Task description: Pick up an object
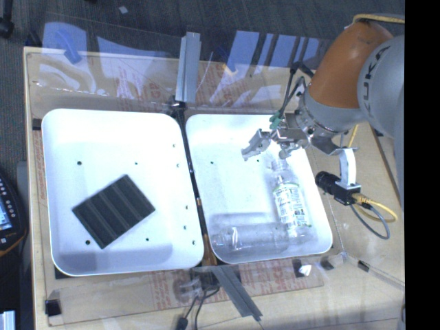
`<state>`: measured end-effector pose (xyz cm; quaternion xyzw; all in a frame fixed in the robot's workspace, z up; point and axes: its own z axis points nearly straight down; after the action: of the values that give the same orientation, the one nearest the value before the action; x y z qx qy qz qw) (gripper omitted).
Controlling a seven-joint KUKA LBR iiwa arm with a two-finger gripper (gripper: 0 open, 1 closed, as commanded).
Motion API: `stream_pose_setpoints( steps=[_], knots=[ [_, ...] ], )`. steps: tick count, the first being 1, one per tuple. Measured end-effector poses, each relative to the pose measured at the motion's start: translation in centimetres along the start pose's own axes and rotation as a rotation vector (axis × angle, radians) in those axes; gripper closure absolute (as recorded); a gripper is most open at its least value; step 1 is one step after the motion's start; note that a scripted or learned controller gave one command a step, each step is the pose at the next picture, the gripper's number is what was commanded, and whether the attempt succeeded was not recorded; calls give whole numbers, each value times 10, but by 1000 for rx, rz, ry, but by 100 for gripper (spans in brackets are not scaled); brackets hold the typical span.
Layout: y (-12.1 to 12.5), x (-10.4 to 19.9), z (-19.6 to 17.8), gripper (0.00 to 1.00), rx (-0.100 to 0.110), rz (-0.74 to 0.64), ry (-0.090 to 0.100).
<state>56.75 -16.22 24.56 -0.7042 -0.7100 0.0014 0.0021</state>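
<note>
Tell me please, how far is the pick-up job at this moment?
Done: the arm has reached over the right bin, and the gripper hangs above its upper part. In hand: nothing shows between the fingers. Left: the grasp and the lift. The clear bottle with a label and another clear bottle lie on the bin floor; the dark ribbed slab lies in the left bin.

You look down on a pale wooden bench [357,280] standing on dark grey carpet [206,5]. A clear plastic barrier [124,71] with printed red lettering runs along its far edge, split by a grey metal upright [187,67]. Lighting is even and bright.
</note>
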Motion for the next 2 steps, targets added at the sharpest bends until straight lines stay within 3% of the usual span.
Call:
stream_pose_setpoints(
  steps=[1, 2],
  knots=[
    [4, -48, 73, 0, 1, 133, 0],
    [14, -29, 155, 0, 1, 281, 2]
  ],
)
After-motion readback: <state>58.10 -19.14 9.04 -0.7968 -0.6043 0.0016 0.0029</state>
